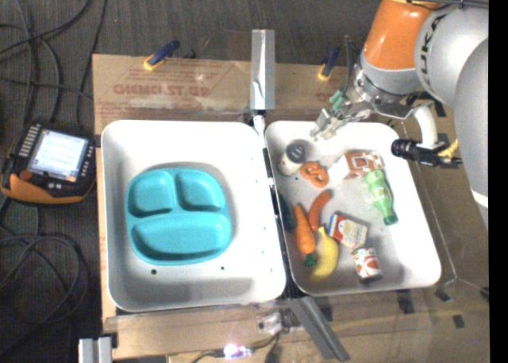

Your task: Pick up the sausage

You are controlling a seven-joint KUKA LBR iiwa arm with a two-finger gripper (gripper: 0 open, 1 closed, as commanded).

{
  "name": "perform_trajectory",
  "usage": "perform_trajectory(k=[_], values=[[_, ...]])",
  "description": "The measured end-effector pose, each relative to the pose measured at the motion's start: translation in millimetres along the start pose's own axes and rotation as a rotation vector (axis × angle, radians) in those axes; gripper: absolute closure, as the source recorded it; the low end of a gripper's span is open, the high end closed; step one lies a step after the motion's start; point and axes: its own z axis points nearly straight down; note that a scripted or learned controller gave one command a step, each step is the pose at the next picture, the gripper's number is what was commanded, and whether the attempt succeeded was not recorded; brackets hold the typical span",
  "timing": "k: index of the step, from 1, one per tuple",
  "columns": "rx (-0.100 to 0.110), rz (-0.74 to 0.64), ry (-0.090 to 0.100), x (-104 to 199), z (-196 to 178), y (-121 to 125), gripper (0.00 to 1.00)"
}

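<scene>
Right now the sausage (318,206) lies in the right bin (419,230), near its middle, its long axis slanted: upper end toward the far right, lower end toward the near left, just beside the carrot (304,230). Around it I count one banana (325,255), one green bottle (382,195), one pretzel (313,172), one can (366,264) and one small carton (348,229). One blue tray (181,215) sits in the left bin (119,274). My pincer (332,120) hangs over the right bin's far edge, holding nothing; how wide it stands I cannot tell.
</scene>
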Motion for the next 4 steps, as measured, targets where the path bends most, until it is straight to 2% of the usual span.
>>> perform_trajectory(k=[1, 2, 3, 4], values=[[-0.001, 0.001, -0.001, -50, -37, -10, 1.0], [0.004, 0.703, -0.002, -101, -38, -39, 1.0], [0.004, 0.703, -0.003, -101, -39, -39, 0.0], [-0.012, 0.618, -0.006, -79, 79, -33, 0.0]])
